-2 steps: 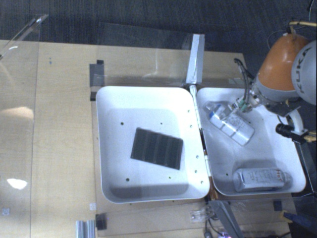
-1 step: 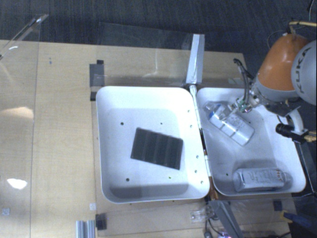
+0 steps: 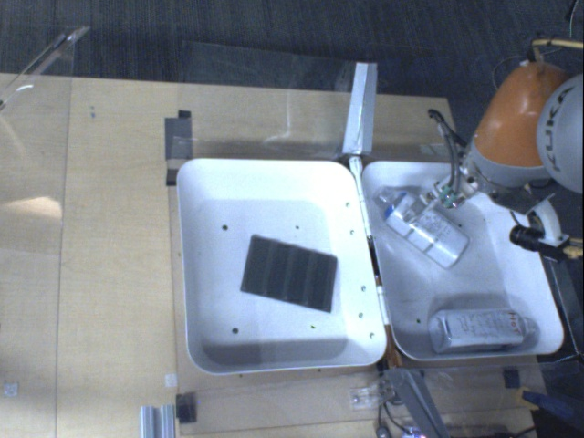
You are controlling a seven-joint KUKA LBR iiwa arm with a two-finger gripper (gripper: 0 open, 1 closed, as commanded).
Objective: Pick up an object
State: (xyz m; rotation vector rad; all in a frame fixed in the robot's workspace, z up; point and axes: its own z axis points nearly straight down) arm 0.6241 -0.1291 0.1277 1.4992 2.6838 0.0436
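Counter [image 3: 109, 272] carries two bins: pad [image 3: 289, 273] lies flat in left bin [image 3: 210, 208]; gripper [image 3: 449, 194] low over bottle [image 3: 429, 234] in right bin [image 3: 520, 281], likely lining up a grasp; open or closed, cannot tell.

My feed shows grey rounded arm casing [image 3: 568, 140] at right edge: smooth, glossy, part of dark lettering on it. Next to it, orange domed band [image 3: 516, 121], shiny, soft highlight on top. Off wrist, thin dark cables [image 3: 444, 133] in loops; I count at least two. At tip, small silver-grey metal gripper [image 3: 447, 194], greenish flecks on it. I can't resolve finer detail.
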